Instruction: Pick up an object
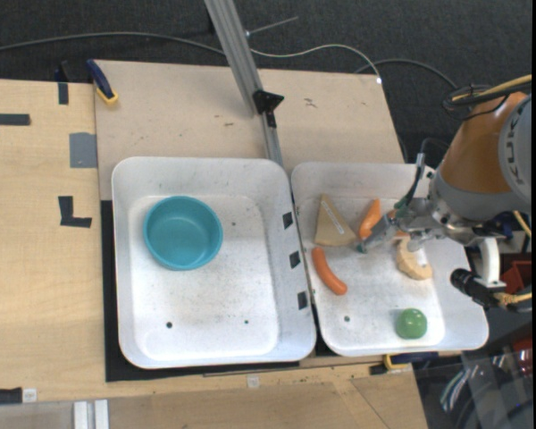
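Observation:
My gripper (377,232) reaches in from the right over the middle of the right bin (456,329). A small orange carrot-shaped piece (370,216) sits right at its tip, touching or nearly so. A tan wedge (331,223) lies just left of it. An orange-red sausage (329,271) rests below the wedge near the bin's left wall. A beige bread-like piece (413,259) lies under the wrist. A green ball (411,323) sits near the bin's front. A teal bowl (183,231) stands in the left bin (134,329).
A grey metal pole (241,52) slants down from the top to the gap between the bins. Black cables (339,52) run across the dark floor behind the bench. A blue and yellow clamp (101,80) sits at the board's far left corner.

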Action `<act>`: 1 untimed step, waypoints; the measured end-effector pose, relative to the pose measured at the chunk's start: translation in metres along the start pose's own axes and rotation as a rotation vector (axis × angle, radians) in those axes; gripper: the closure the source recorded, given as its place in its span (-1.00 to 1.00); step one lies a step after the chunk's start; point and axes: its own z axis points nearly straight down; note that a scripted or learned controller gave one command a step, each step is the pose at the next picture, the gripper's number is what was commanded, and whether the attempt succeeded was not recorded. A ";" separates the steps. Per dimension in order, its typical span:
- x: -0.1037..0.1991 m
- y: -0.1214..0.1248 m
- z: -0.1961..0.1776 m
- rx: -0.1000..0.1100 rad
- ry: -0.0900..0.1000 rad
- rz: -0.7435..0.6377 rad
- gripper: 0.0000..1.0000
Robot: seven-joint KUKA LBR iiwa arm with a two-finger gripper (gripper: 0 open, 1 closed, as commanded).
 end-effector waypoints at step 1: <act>-0.004 0.004 0.047 0.000 -0.001 0.000 -1.00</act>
